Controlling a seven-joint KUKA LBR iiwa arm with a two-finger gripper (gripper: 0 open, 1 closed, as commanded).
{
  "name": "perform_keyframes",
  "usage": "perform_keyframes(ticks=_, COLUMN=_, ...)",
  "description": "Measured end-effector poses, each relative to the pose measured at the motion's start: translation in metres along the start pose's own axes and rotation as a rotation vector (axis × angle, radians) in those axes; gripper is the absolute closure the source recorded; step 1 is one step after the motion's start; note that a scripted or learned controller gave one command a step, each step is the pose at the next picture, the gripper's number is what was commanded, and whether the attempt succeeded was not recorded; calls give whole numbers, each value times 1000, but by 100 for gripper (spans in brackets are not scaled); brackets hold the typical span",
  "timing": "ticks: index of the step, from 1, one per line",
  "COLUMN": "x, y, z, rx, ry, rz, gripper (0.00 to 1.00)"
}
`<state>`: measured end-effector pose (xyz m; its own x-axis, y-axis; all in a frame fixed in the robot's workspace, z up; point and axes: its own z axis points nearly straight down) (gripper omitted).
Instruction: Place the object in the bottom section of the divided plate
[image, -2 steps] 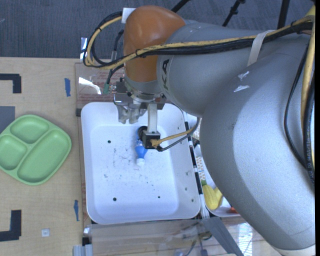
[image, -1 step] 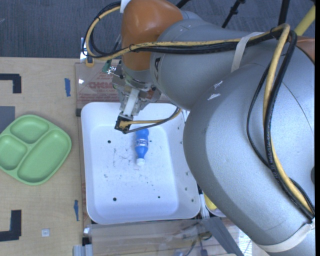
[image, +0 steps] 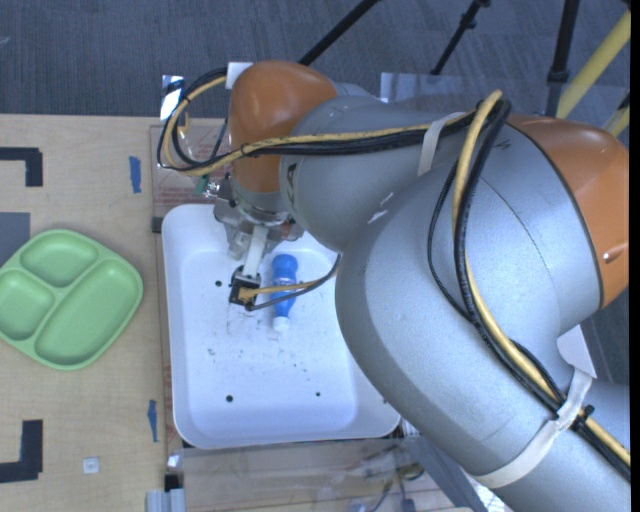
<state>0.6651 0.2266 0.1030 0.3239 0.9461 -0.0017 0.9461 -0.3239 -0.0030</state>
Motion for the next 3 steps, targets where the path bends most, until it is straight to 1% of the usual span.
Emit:
perform_keyframes(ticks=1, x=-2, y=2, z=-38, rx=-4, ry=3, rz=-1, gripper=100)
perform_keyframes(ticks=2, x=-2, y=1, z=-38, rx=-3, ry=2, rz=-2, gripper=0)
perform_keyframes(ticks=3, x=-20, y=-50, z=-88, rx=0, ry=1, rz=-322, gripper=0)
